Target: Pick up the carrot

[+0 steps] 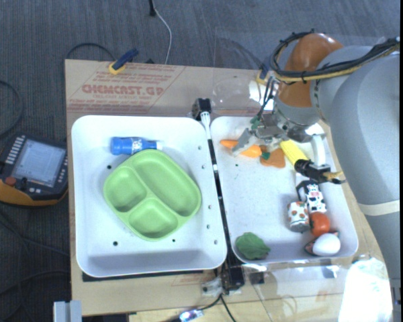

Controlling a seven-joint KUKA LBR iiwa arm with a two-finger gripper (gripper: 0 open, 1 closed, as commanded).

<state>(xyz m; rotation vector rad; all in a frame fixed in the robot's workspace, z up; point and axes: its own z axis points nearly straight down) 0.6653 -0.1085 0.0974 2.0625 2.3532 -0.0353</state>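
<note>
The carrot (251, 151) is an orange toy lying at the top of the right bin (255, 200), near its left wall. Its tip (227, 142) pokes out to the left. My gripper (254, 139) has come down right over the carrot's middle and hides part of it. The gripper's grey body touches or nearly touches the carrot. Whether the carrot is held cannot be made out from this slant. The arm's orange band (309, 52) is above and to the right.
Beside the carrot lie an orange wedge (275, 158) and a yellow piece (292, 151). Further down are a spotted cup (297, 215), a red-orange toy (319, 221), a white egg (326, 245) and a green leaf (253, 245). The left bin (94, 247) holds a green divided plate (152, 192) and a blue bottle (133, 145).
</note>
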